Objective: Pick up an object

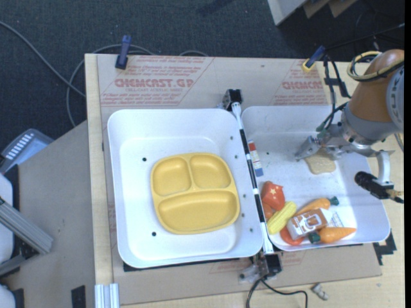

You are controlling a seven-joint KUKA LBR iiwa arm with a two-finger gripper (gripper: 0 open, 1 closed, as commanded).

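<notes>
Over right-hand white bin [379, 226], grey two-finger gripper [319, 147] hangs at 12 o'clock of flat tan cracker-like piece [321, 165], just above it. Finger spread: cannot tell; nothing visibly held. Step judged: approach. Next move: descend, close on piece. Piece pale, thin, irregular, lying flat.

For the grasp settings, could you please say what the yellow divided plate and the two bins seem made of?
Yellow divided plate: probably moulded plastic, judging by its uniform colour, rounded compartments and soft sheen. Left bin and right bin: probably thin white plastic, smooth, with rounded rims.
</notes>
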